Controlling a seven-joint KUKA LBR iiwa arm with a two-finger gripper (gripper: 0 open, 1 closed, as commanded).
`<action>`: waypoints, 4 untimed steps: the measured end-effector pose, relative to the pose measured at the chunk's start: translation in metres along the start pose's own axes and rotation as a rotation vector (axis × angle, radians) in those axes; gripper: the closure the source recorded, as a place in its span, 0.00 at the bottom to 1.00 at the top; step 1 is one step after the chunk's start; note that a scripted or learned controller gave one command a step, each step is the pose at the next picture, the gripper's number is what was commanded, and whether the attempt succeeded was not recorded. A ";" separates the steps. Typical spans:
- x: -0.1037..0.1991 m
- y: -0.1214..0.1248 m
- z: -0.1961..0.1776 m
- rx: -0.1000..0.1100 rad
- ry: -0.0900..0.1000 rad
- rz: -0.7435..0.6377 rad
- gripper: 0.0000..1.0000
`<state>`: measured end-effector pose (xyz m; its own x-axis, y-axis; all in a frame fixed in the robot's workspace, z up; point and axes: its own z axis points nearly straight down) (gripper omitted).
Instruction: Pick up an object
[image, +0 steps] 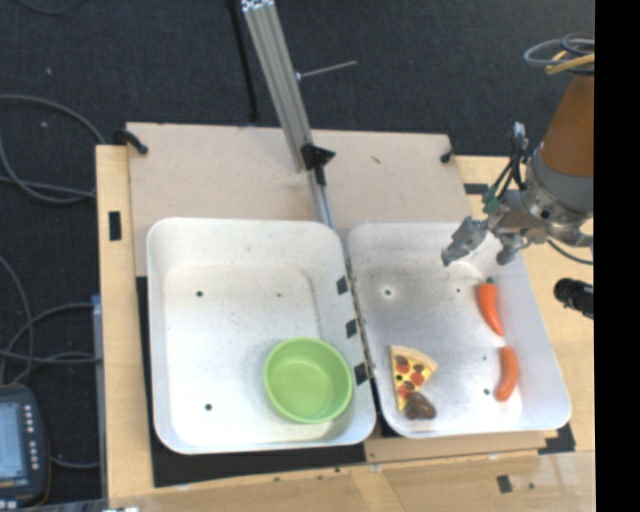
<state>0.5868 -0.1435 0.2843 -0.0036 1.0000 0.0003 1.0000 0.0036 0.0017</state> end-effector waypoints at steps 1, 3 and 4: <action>0.000 0.000 0.000 0.000 0.001 0.000 0.00; 0.003 -0.009 0.119 0.008 -0.002 0.005 0.00; 0.002 -0.002 0.177 0.006 -0.002 0.007 0.00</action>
